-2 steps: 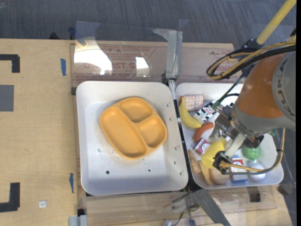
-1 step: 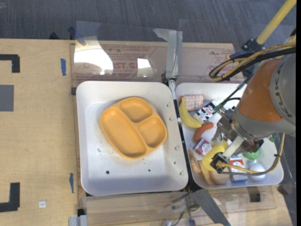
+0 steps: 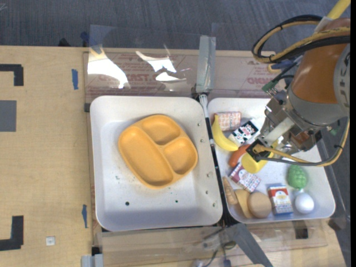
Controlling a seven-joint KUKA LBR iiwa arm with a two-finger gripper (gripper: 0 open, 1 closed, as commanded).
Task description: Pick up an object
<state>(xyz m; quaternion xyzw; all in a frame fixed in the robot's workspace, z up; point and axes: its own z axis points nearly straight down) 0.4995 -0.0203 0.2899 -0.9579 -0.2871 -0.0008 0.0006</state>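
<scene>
Gripper (image 3: 261,149) hangs over the right bin (image 3: 328,204) near its middle, whether clenched or released I cannot tell; a yellow block (image 3: 253,163) sits just beside it, a curved banana (image 3: 221,139) toward the bin's left wall; left bin (image 3: 105,204) holds a glossy orange divided plate (image 3: 158,149).

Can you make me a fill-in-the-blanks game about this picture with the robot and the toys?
1. The orange plate with three sections lies in the ____ bin.
2. The banana in the right bin is coloured ____.
3. The white egg lies right next to the ____ box.
4. The bumpy ____ toy sits just above the egg.

Missing words: left; yellow; red-and-blue; green
</scene>
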